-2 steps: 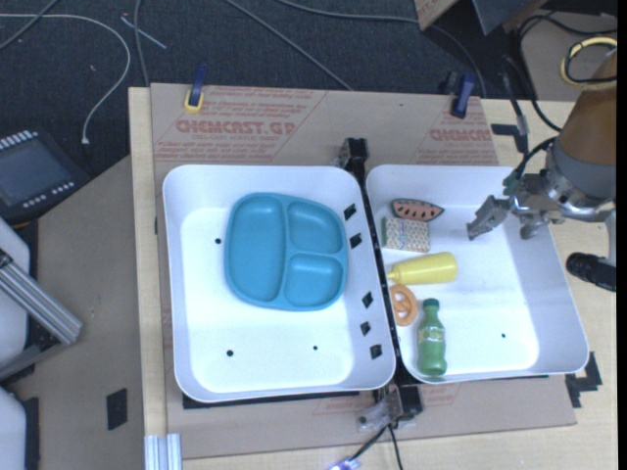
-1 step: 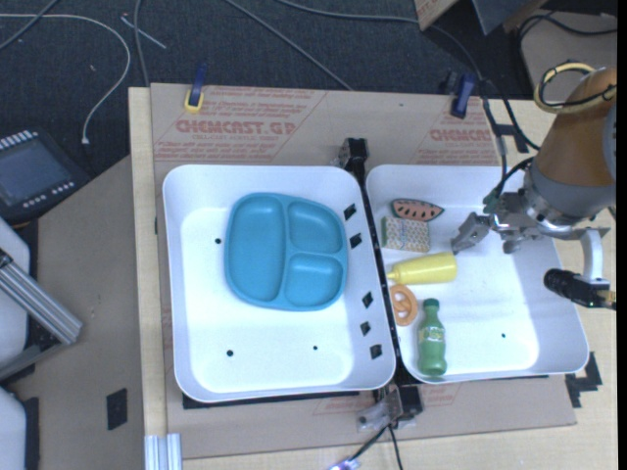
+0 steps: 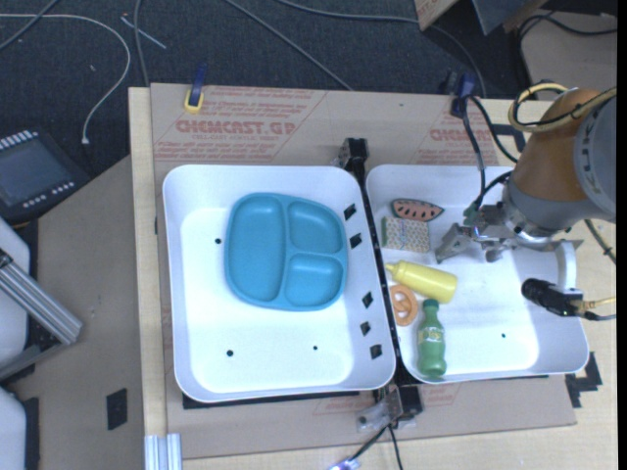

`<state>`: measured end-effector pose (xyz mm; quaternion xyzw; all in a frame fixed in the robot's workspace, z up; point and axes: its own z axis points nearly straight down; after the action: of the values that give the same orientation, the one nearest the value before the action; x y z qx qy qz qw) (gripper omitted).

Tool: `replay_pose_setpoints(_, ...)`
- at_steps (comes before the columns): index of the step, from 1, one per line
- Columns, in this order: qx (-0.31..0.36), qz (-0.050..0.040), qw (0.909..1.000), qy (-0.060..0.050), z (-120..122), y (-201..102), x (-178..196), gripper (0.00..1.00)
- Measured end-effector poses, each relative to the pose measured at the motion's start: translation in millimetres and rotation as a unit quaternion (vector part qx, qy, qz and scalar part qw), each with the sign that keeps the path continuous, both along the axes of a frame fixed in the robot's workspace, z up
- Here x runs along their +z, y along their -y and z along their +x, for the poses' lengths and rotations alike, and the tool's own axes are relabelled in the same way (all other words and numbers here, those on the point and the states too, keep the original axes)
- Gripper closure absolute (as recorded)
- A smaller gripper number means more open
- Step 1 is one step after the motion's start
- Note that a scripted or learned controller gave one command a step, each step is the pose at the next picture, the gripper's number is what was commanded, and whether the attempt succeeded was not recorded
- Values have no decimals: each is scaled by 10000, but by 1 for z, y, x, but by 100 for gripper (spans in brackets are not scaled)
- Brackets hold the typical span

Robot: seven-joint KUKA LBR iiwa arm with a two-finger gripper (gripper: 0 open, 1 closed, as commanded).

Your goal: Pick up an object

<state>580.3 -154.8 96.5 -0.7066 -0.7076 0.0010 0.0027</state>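
Note:
My gripper [image 3: 468, 249] hangs over the upper middle of the right bin [image 3: 509, 346], open, with nothing between its fingers. Just left of it lie a speckled pale square [image 3: 407, 234] and, above that, a toy watermelon slice [image 3: 416, 209]. Below those sit a yellow bottle [image 3: 424, 278] lying on its side, a small orange pretzel [image 3: 404, 303] and a green bottle [image 3: 431, 339] near the bin's front left corner. The gripper touches none of them.
The left bin [image 3: 196, 341] holds a blue divided plate [image 3: 286, 251] in its upper middle. A black divider [image 3: 368, 262] runs between the two bins. The grey and orange arm [image 3: 563, 164] comes in from the right above the right bin's far corner.

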Motion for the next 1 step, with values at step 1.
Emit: replay_pose_setpoints(1,-5,-3,10000,7,0,-1,-12,0)
